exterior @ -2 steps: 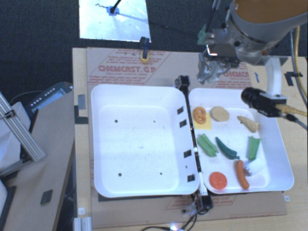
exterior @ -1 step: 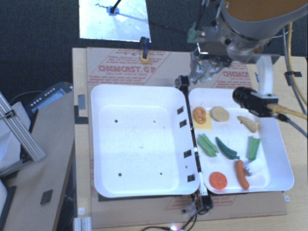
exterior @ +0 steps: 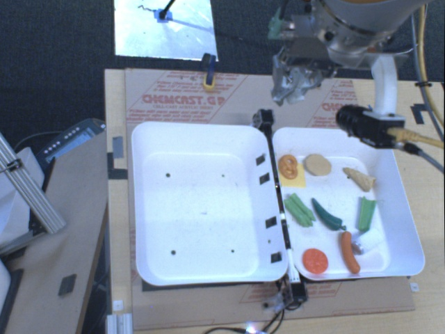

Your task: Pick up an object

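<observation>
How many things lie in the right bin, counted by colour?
Green: 3
Red or orange: 3
Tan: 2
Yellow: 1
White: 1
Total: 10

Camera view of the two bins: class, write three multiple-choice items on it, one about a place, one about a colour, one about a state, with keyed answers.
1. Which bin holds the toy food?
A. left bin
B. right bin
C. both

2. What colour is the flat round slice nearest the front edge?
A. red
B. blue
C. white

3. Where is the end effector?
A. pressed among the food
B. raised above the bench behind the bins
C. inside the left bin

Answers: B, all the food lies in the right bin; A, the slice is red; B, the end effector hangs behind the bins.
</observation>
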`<state>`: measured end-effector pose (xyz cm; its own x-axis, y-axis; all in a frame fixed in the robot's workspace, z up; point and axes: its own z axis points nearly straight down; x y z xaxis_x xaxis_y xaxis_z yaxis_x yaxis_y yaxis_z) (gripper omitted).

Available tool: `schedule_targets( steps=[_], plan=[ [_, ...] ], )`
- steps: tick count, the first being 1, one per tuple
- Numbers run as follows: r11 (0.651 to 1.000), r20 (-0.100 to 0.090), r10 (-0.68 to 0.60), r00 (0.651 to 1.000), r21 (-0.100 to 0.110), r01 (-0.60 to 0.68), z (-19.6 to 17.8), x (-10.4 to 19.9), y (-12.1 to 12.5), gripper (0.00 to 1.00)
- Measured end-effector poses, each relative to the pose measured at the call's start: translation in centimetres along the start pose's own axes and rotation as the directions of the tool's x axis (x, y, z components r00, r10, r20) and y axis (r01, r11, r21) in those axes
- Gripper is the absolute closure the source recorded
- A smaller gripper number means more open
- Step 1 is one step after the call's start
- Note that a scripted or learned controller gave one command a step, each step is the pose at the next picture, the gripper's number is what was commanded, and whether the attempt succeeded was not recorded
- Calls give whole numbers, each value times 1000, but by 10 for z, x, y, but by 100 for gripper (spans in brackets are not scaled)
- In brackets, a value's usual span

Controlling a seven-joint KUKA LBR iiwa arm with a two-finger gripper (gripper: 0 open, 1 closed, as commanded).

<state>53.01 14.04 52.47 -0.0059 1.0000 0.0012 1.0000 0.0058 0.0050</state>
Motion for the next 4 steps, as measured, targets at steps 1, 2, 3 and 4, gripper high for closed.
schedule_targets(
  steps=[1, 2, 3, 4],
  plan=[
    [1000, 0, -1, 1000, 5, 1, 16, 14, -45, 100],
    [1000, 5, -1, 1000, 16, 1, 147, 39, -45, 100],
    [1000, -1, 0, 1000, 2, 0, 128, 38, -43, 100],
    [1000, -2, -1, 1000, 1, 1, 94, 59, -44, 100]
  ],
)
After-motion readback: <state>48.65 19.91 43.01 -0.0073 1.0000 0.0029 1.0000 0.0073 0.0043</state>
